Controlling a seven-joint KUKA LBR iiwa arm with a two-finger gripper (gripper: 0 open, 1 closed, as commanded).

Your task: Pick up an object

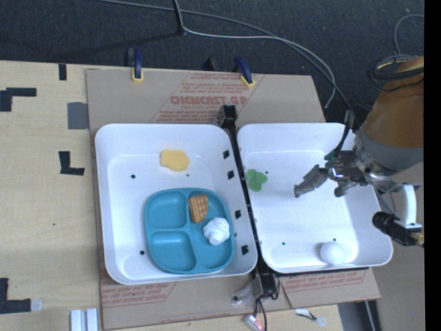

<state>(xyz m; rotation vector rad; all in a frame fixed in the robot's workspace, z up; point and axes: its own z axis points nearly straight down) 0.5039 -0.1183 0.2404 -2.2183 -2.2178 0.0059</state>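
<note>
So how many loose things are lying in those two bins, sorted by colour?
Yellow: 1, the yellow lump in the left bin.
Tan: 1, the waffle piece on the blue tray.
White: 2, the white lump on the tray and the white ball in the right bin.
Green: 1, the green piece.
Blue: 1, the tray.
Total: 6

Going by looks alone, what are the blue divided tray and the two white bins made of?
The blue divided tray looks like moulded plastic with a smooth, slightly matte finish: uniform colour, rounded compartment walls. The left bin and right bin also look like thin formed plastic, glossier, with soft highlights along their rolled rims. I can't confirm it from one overhead view.
</note>
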